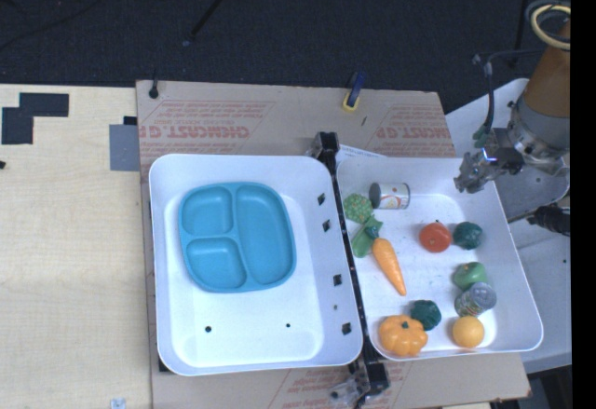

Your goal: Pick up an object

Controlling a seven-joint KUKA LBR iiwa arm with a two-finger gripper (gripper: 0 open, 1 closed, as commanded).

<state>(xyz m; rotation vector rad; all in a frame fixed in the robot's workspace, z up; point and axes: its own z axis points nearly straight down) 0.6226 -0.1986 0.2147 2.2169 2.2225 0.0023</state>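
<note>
- 2 white bins [163, 258]
- 1 blue divided plate [237, 237]
- 1 carrot [389, 265]
- 1 tomato [434, 237]
- 2 cans [390, 197]
- 1 orange pumpkin [402, 335]
- 1 broccoli [358, 207]

Blue divided plate [237, 237] in left bin [177, 342]; toy food beside carrot [390, 266] in right bin [521, 305].

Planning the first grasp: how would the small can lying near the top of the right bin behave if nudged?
The can lies on its side, so it would probably roll. Its smooth round wall may slip between fingers. It looks small, likely light.

Pale wooden bench [65, 239], brown cardboard sheet [279, 123], dark carpeted floor [279, 6].
</note>
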